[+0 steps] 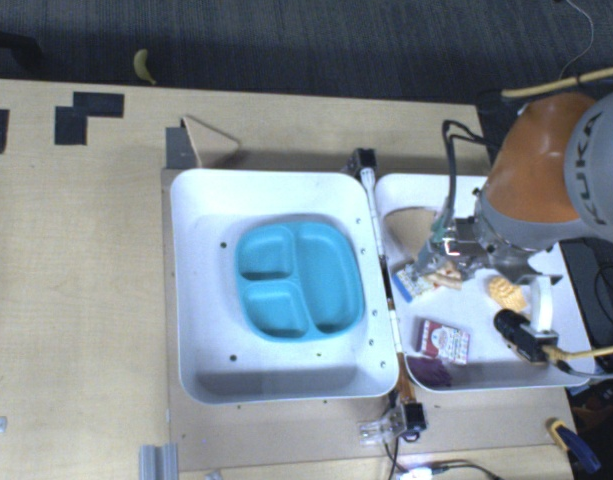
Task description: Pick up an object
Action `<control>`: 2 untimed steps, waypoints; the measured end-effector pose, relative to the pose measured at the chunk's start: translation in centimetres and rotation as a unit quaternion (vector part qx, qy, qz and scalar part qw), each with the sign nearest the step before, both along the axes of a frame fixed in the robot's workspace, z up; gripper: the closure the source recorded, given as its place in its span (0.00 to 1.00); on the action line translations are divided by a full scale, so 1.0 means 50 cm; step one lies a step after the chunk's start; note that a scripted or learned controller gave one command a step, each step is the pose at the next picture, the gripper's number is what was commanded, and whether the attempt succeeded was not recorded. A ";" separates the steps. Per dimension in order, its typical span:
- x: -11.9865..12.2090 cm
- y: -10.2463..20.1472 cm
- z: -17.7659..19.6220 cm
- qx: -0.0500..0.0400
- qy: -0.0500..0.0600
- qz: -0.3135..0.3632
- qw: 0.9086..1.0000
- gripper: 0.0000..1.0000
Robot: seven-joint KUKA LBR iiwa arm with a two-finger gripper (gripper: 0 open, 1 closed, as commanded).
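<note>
gripper [448,255] sits low over the clutter in the right white bin [556,373], can't tell its fingers' state; could easily snag nothing

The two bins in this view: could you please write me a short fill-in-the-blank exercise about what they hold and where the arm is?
1. The tray in the left bin is ____ in colour.
2. The tray has ____ compartments.
3. The arm is over the ____ bin.
4. The red packet lies in the ____ bin.

Missing words: blue; three; right; right
</note>
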State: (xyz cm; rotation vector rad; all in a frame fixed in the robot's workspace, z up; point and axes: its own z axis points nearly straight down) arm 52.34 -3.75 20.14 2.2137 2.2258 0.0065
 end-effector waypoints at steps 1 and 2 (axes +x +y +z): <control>0.119 0.156 -0.015 0.000 0.001 0.000 1.000 1.00; 0.019 0.152 0.026 0.000 0.002 -0.002 1.000 1.00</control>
